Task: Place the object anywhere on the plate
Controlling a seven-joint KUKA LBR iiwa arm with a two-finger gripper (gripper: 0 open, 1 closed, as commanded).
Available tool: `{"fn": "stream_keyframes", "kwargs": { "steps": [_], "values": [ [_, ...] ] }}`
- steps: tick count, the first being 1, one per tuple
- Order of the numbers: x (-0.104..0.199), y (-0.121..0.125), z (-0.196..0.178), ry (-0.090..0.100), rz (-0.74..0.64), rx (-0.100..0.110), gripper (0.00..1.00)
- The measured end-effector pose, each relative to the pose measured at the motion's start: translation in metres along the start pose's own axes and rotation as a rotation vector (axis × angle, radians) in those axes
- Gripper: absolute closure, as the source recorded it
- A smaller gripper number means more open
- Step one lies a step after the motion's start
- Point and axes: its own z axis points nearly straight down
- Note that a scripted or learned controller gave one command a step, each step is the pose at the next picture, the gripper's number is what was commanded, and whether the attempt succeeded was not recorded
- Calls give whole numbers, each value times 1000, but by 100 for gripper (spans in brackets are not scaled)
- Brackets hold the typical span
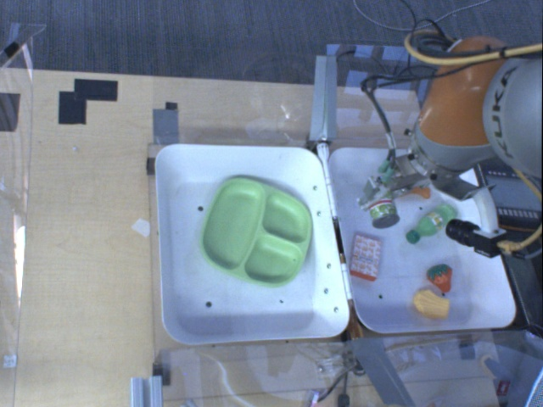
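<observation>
The gripper hangs low in the right bin, just above a small dark-capped jar, grip state indeterminable; the green plate lies well to its left, in the left bin.

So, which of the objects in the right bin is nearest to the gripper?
The small dark can, just below the gripper. The green bottle, red-white packet, strawberry and yellow item lie farther.
</observation>
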Motion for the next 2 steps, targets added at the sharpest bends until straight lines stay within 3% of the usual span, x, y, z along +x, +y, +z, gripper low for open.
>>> {"fn": "stream_keyframes", "kwargs": {
  "steps": [1, 2],
  "values": [
    [74, 42, 19, 1, -132, 1, 100],
    [73, 42, 19, 1, -132, 1, 0]
  ]
}}
